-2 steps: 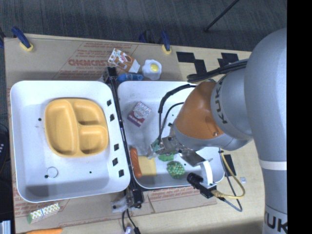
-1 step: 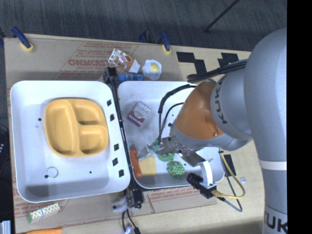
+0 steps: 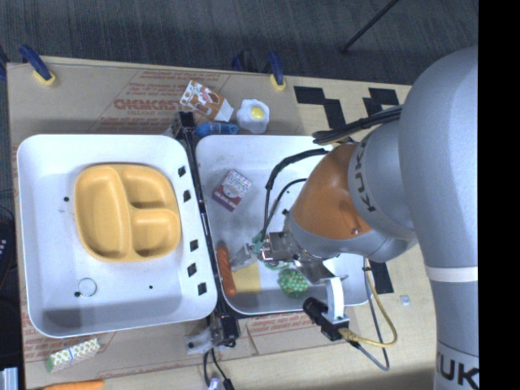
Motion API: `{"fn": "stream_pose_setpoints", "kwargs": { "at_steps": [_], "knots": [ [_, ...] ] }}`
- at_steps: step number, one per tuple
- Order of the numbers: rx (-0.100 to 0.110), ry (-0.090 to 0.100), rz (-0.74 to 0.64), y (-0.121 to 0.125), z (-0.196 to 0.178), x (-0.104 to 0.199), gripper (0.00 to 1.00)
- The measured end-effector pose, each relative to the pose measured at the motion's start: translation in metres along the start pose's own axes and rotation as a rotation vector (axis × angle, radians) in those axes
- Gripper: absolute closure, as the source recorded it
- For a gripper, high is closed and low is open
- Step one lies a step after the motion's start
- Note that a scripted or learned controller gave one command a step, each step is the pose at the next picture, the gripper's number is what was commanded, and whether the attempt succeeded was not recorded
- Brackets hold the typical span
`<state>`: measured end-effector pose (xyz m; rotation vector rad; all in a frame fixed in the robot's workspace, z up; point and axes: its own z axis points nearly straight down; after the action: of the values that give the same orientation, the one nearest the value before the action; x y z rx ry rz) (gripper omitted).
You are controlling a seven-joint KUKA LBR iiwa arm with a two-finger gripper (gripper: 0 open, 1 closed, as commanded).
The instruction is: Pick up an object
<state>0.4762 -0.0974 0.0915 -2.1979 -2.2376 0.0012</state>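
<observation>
The gripper [image 3: 272, 254] is low over the right bin's [image 3: 244, 149] front edge, above the green ball [image 3: 292, 281] and yellow block [image 3: 247, 279], its grip impossible to tell; apparently mid-grasp, it next needs a clean lift.

My own wrist [image 3: 333, 210] hides my gripper, so the fingers can't be made out. It also covers part of the right bin [image 3: 244, 149] toward 3 o'clock. At 6 o'clock of it, a green object [image 3: 292, 281] is half hidden. The orange thing [image 3: 69, 385] at 7 o'clock is cut by the edge
</observation>
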Motion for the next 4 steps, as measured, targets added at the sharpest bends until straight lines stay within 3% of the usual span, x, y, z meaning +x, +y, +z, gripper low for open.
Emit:
{"fn": "stream_pose_setpoints", "kwargs": {
  "at_steps": [1,2,3,4],
  "knots": [
    [-0.002,-0.003,-0.219,0.099,-0.001,-0.002,0.00],
    [-0.004,-0.003,-0.379,0.181,-0.021,-0.007,0.00],
    [-0.015,-0.002,-0.061,0.131,-0.006,-0.012,0.00],
    [-0.009,-0.004,-0.072,0.149,-0.005,0.001,0.00]
  ]
}}
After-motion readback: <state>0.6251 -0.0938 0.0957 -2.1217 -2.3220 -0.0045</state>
